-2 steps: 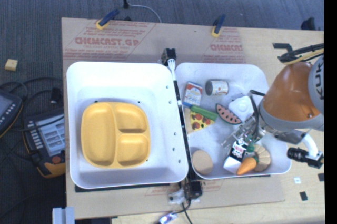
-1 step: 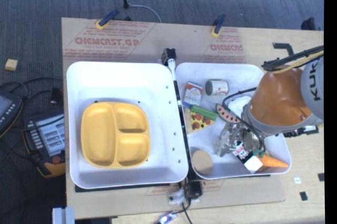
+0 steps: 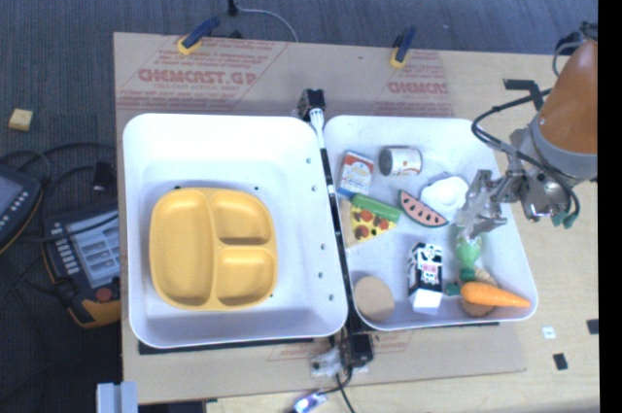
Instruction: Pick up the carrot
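Observation:
The carrot [image 3: 500, 296] is orange and lies in the front right corner of the right bin [image 3: 515, 236], with its green top [image 3: 470, 254] pointing toward the back. My gripper [image 3: 483, 219] hangs just behind that green top, over the right side of this bin. Its fingers [image 3: 475, 203] stand open with nothing between them. The carrot rests on the bin floor, apart from the gripper.
The right bin also holds a cow-patterned carton [image 3: 426, 271], a brown round piece [image 3: 373, 296], a watermelon slice [image 3: 423, 209], a pizza slice [image 3: 368, 224], a white lump [image 3: 447, 192], a can [image 3: 400, 160] and a small red box [image 3: 356, 173]. A yellow divided plate [image 3: 213, 246] sits in the left bin [image 3: 146, 149].

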Controlling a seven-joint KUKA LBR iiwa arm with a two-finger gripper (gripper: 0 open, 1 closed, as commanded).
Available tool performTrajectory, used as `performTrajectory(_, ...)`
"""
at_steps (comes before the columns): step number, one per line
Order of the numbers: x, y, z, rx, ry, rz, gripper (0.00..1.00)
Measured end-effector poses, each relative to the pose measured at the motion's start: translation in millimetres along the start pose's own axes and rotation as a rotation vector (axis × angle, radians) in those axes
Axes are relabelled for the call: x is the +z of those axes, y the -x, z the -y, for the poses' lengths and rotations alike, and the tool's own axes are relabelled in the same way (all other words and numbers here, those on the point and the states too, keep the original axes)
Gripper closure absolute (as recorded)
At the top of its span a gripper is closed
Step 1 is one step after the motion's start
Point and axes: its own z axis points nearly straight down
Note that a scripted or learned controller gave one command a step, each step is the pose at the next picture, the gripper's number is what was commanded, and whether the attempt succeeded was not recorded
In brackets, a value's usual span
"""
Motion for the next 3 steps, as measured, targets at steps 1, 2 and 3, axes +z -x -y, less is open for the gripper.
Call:
performTrajectory(1,-33,-30,43,-0.365,0.001,-0.001,1.0)
performTrajectory(2,-33,-30,43,-0.366,0.002,-0.001,0.0)
performTrajectory(3,93,-26,42,-0.531,0.002,0.001,0.0)
